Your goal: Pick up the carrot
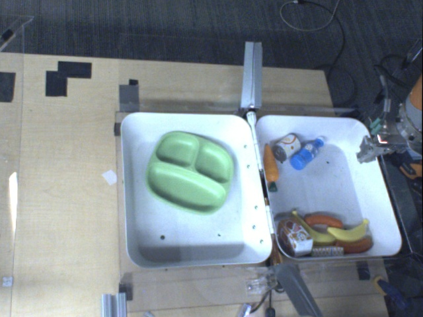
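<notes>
The carrot (270, 163), orange and slender, lies along the left wall of the right bin (327, 187), pointing up and down the view. My gripper (371, 149) hangs at the right bin's right edge, well to the right of the carrot and apart from it. Its fingertips are too small and dark to make out.
A small can (287, 146) and a blue bottle (307, 153) lie near the carrot's top end. A banana (347, 231), a red item (324, 220) and a wrapped packet (295, 236) crowd the bin's front. The left bin (142, 236) holds a green divided plate (191, 170).
</notes>
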Robot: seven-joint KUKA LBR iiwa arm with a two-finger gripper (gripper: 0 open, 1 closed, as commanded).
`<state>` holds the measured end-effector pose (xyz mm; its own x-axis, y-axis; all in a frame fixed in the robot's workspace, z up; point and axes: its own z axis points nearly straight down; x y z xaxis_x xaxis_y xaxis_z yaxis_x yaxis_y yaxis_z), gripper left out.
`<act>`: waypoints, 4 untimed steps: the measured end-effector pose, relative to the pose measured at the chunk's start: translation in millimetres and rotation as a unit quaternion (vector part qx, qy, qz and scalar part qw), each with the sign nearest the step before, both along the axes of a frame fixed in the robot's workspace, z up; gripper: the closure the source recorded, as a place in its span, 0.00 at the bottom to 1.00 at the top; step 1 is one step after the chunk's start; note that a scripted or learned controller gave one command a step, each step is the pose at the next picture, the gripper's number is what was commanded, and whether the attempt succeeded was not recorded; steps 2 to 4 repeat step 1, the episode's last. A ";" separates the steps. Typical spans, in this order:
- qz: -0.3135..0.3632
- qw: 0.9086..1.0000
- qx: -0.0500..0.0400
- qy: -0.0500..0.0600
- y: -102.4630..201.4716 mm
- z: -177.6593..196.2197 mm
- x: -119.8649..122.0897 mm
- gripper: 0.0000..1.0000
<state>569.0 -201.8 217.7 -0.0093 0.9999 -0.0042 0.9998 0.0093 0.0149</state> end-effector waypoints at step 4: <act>-0.088 0.996 0.002 0.005 -3.6 -3.8 -7.4 1.00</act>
